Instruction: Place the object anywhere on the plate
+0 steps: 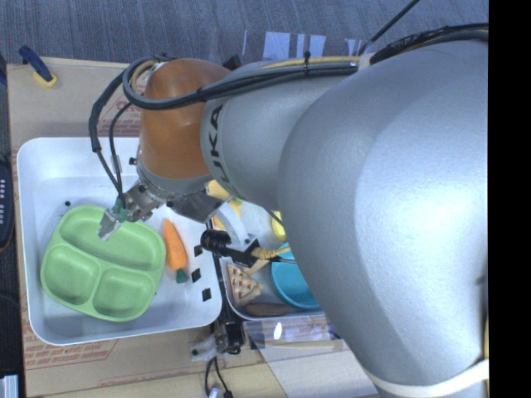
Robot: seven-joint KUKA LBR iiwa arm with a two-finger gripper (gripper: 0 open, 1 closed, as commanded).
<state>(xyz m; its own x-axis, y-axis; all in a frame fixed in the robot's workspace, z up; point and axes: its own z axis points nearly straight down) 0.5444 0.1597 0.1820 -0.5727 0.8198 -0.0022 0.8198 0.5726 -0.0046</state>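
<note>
Camera view, largest first, all placed against the green plate [99, 264]. Grey arm [365, 197] with orange band [178, 118] coming in from the plate's right, covering most of the right bin [249, 312]. Left bin [50, 160] holding the plate, which sits in its lower left part: three compartments, nothing seen lying in any of them. Blue bowl [299, 288] well right of the plate, in the right bin, half under the arm. Orange carrot [174, 245] just beside the plate's right rim, on the bin floor, green stem end pointing down; touching the rim or not, too close to call. Waffle-like piece [242, 282] right of the carrot, past the bin wall. Gripper [116, 218] over the plate's upper edge, tips at the rim of the top compartment. Too small and dark to judge finger spacing or any load; cannot tell. Judgement on progress: if carrot is the object, placement not done, still off the plate. Remaining: pick, short carry left over the rim, release into any compartment. Could equally be mid-release of something too small to resolve; not confirmable.
</note>
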